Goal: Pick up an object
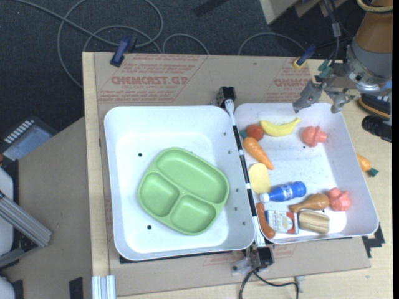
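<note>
Nearest, a hot-dog bun [313, 222] and ketchup packet [280, 220] lie at the right bin's [349, 154] near edge, then a blue bottle [287, 191], carrot [257, 152] and banana [280, 127]. At the far rim the claw [323, 98] hangs spread and empty above the toys. Nothing is lifted; the whole pick remains.
</note>
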Motion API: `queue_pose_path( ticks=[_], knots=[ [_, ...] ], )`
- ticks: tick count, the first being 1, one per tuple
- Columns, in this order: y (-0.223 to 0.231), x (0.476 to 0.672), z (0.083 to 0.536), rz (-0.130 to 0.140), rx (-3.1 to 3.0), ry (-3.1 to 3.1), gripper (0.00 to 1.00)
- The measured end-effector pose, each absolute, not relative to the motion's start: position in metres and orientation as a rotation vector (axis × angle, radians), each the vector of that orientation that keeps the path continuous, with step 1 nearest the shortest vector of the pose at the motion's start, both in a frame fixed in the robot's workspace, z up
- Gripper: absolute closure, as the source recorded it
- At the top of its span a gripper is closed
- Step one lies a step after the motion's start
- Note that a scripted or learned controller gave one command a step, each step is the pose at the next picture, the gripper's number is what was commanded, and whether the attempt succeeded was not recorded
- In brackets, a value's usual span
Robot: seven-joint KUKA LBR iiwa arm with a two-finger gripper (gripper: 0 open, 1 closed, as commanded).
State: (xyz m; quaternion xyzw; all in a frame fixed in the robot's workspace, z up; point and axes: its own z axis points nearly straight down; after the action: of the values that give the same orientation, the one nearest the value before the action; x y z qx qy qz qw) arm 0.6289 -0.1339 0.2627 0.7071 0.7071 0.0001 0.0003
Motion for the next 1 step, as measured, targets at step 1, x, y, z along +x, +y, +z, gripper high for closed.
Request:
queue_pose_path(
  ticks=[1],
  knots=[
    [-0.2229, 0.6438, 0.1803, -0.004, 2.224, 2.22, 0.0]
  ],
)
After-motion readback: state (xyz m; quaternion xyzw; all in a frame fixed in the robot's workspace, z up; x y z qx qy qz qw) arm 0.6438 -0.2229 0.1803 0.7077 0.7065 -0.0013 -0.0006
